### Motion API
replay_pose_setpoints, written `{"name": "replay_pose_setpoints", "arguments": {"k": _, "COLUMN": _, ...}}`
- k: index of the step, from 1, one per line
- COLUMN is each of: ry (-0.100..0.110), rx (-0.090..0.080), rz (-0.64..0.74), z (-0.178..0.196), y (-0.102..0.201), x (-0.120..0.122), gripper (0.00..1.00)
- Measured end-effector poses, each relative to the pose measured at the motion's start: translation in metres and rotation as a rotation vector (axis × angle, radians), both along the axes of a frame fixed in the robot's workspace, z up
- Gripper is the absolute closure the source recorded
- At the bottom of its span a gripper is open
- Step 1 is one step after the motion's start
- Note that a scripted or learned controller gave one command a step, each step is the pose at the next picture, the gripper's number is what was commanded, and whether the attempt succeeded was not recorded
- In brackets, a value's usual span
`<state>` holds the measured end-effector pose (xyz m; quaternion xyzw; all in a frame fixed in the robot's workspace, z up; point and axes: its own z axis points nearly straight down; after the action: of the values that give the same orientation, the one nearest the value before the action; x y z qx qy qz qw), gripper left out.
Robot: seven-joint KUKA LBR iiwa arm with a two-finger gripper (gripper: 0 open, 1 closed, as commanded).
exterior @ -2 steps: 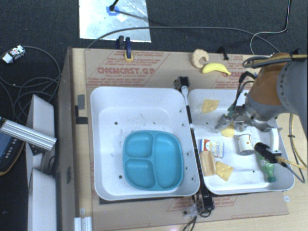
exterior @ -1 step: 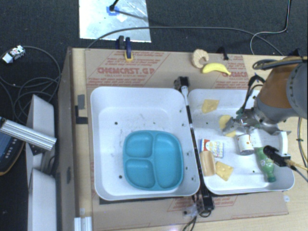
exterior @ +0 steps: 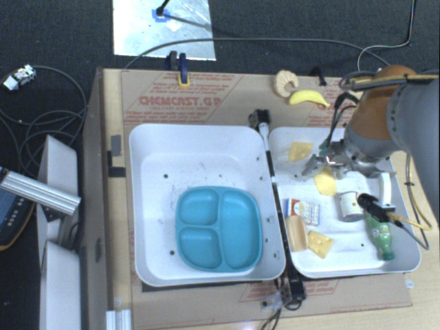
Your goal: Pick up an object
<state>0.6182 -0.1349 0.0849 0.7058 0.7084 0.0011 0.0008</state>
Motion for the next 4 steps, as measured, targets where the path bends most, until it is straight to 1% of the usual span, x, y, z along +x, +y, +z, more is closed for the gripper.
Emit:
{"name": "replay_pose_setpoints", "arguments": {"k": 1, "ry": 0.002, "rx": -0.001, "rz": -0.002, "z": 0.000, "y": -0.009, "x": -0.026, "gripper": 0.00}}
{"name": "replay_pose_setpoints", "arguments": {"k": 2, "ry": 0.001, "rx": -0.001, "rz": -0.002, "z": 0.000, "y": -0.021, "x": -0.018, "gripper": 0.00}}
{"name": "replay_pose_setpoints", "arguments": {"k": 3, "ry": -0.001, "rx": 0.001, "rz": 0.002, "z": 0.000, "y": 0.044, "x": 0.052, "gripper": 0.00}}
{"name": "replay_pose_setpoints", "arguments": {"k": 4, "ry": 0.001, "rx": 0.000, "rz": -0.002, "z": 0.000, "y": 0.050, "x": 0.002, "gripper": 0.00}}
